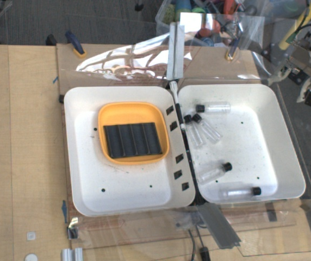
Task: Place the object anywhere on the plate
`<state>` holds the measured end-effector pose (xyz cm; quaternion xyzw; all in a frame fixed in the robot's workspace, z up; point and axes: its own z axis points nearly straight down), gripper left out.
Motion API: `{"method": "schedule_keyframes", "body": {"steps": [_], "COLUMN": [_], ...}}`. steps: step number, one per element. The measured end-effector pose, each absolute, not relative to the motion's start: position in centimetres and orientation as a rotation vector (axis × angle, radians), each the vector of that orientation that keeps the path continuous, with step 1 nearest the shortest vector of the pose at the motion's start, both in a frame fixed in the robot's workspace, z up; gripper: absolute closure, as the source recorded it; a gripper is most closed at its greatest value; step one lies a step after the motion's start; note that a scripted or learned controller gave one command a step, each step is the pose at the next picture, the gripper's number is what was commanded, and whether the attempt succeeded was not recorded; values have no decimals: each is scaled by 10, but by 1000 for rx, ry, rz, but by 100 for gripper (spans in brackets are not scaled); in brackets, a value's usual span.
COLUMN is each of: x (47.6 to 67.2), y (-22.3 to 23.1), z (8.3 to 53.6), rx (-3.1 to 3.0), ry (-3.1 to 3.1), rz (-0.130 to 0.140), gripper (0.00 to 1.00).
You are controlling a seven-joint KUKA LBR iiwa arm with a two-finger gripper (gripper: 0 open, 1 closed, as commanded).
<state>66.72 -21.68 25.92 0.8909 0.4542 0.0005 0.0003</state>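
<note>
Starting at the left, I find the left bin point(123, 192) holding the orange plate point(105, 118), my target, and most of its floor is taken up by a black ribbed insert point(132, 139) lying flat in it. That is my first worry: anything round set on those ridges may roll along a groove, and the bare orange rim around the insert is narrow and sloped, so a drop near the edge could slide off into the bin. Between the bins a row of small black tabs point(177, 143) runs along the shared wall, which I judge a carried object could clip on a low crossing. In the right bin point(259, 140) lie the candidates for pickup, all well apart from the plate: a clear tube with a black cap near the top point(212, 109), a loose cluster of clear tubes point(204, 133) just below it, another capped tube point(215, 171) lower down, and one more point(241, 191) against the near wall. They are slick, see-through and round, so I expect a poor pinch to squirt one sideways, and the one by the wall leaves little room to close around it. Which tube is meant I cannot say. How my own grip stands, wide or narrow, I cannot tell, nor my arm's pose.
</note>
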Motion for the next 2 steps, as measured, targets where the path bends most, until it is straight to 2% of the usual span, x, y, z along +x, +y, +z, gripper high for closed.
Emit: {"method": "schedule_keyframes", "body": {"steps": [2], "x": [666], "y": [-212], "z": [242], "rx": [2832], "ry": [1375], "rz": [-6], "gripper": [0]}}
